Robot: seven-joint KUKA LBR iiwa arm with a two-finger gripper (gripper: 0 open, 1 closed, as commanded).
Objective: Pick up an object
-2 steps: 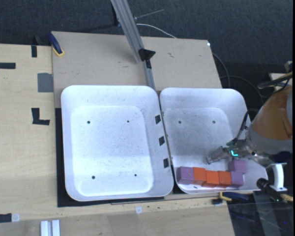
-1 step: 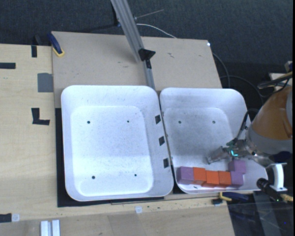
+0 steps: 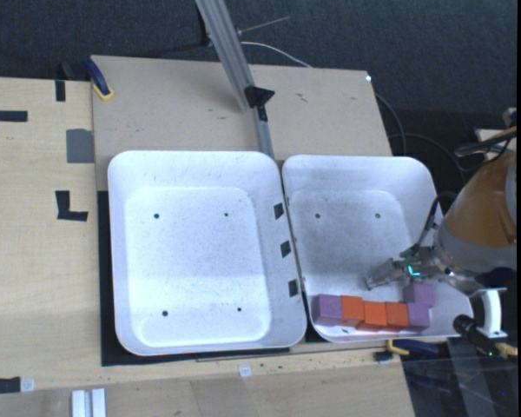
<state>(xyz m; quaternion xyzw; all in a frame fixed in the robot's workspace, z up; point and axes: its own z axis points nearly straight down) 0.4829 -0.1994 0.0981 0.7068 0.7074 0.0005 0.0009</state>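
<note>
**Arm over right bin, blocks at near edge**

Counter (image 3: 35, 189): light wood-tone board with black tape marks on its left part. A tan panel (image 3: 234, 102) lies behind the bins, dark carpet-like floor (image 3: 373, 16) beyond it. A grey metal rail (image 3: 226, 42) slants down from the top to the seam between the bins. Thin white cable (image 3: 330, 66) runs across the panel. Blue/yellow clamp (image 3: 100, 78) at the panel's far-left corner.

Left bin (image 3: 130, 233): white, shallow, speckled floor.

Right bin (image 3: 330, 176): white, holds a row of blocks along its near wall — purple block (image 3: 329, 307), orange blocks (image 3: 371, 312), then another purple block (image 3: 421, 305) stacked at the right end. Blocks touch each other.

Arm (image 3: 482, 220) comes in from the right, orange band visible. Pincer (image 3: 386, 274) is low inside the right bin, just behind the block row, near the right purple block. Can't tell whether it is released or clenched; nothing visibly between its tips.

No readable labels or writing.
</note>
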